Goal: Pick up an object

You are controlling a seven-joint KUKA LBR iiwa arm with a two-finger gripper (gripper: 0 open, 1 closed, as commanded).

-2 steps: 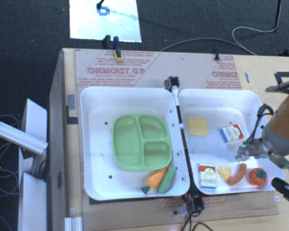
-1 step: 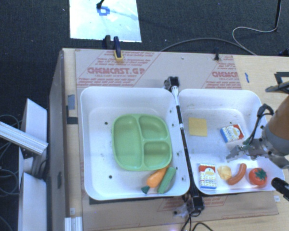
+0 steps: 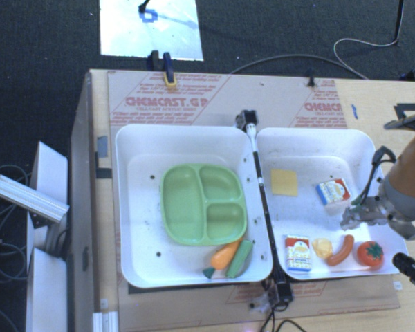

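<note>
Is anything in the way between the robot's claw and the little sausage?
Nothing visible is. The gripper hangs just above the sausage in the right bin, with bare white floor between them. The tomato sits beside the sausage, not in between.

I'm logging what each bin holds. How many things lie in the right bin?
6: a yellow slice at the back, a small carton near the gripper, and along the front a box, a chip, a sausage and a tomato.

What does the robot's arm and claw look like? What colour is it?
The arm is grey with an orange band above the wrist. A thin dark cable loops beside it. The claw at its end is grey metal, small and knobbly.
</note>
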